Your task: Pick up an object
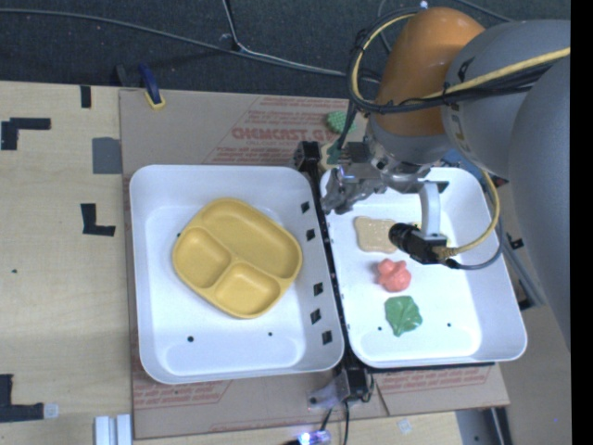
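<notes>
A tan toast-shaped piece [373, 235], a red lumpy toy [394, 274] and a green leafy toy [402, 315] lie in the right bin [463, 341]. The yellow divided plate [237, 257] lies in the left bin [157, 202]. My gripper [345, 191] hangs over the far left corner of the right bin, just up and left of the tan piece, under the grey and orange wrist. Nothing shows between it and the bin floor.
A black divider with clips [320, 267] runs between the two bins. A green object [337, 120] lies on the cardboard behind the bins. Cables loop from the arm over the right bin's middle.
</notes>
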Robot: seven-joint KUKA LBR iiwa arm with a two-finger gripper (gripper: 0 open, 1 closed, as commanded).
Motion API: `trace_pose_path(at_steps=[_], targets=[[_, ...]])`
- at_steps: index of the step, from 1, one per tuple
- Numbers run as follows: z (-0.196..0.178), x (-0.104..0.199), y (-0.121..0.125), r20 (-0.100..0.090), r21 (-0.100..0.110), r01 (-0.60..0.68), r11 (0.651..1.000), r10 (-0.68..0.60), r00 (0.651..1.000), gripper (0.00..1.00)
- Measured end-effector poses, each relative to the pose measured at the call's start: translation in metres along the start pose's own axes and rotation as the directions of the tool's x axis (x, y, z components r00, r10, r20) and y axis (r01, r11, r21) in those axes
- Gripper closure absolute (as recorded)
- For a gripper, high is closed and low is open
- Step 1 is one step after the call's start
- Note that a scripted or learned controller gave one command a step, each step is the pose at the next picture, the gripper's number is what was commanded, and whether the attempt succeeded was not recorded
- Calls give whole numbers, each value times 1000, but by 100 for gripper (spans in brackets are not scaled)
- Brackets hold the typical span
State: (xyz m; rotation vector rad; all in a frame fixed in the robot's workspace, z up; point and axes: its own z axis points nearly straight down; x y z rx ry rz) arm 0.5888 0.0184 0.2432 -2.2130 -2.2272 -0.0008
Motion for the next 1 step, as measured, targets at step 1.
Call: trace_pose_path(at_steps=[1], targets=[[14,47,-6,1,2,-1,1000,1,1000,100]])
